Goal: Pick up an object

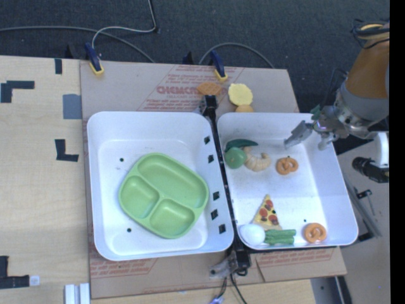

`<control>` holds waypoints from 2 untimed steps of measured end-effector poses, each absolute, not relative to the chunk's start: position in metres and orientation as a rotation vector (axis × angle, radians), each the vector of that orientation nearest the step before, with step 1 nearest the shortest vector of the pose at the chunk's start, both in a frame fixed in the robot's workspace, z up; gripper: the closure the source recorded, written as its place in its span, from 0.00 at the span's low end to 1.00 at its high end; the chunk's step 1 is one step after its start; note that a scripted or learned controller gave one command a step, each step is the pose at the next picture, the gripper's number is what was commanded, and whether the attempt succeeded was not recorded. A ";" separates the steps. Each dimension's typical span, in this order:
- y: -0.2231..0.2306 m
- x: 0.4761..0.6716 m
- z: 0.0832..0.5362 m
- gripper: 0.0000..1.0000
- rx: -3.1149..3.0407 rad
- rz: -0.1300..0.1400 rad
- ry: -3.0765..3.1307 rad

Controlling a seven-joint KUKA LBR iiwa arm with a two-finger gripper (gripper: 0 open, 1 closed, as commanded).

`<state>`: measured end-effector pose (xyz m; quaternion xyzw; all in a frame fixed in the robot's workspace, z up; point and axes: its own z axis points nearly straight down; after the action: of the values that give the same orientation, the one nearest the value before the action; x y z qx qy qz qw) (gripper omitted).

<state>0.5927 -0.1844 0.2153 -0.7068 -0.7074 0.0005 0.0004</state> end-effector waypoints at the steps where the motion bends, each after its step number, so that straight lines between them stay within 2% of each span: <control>1: -0.133 0.566 0.119 0.00 -2.217 0.003 -2.221; 2: -0.106 0.529 0.095 0.00 -2.218 0.003 -2.220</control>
<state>0.5291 -0.1064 0.0950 -0.7068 -0.7075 0.0009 0.0017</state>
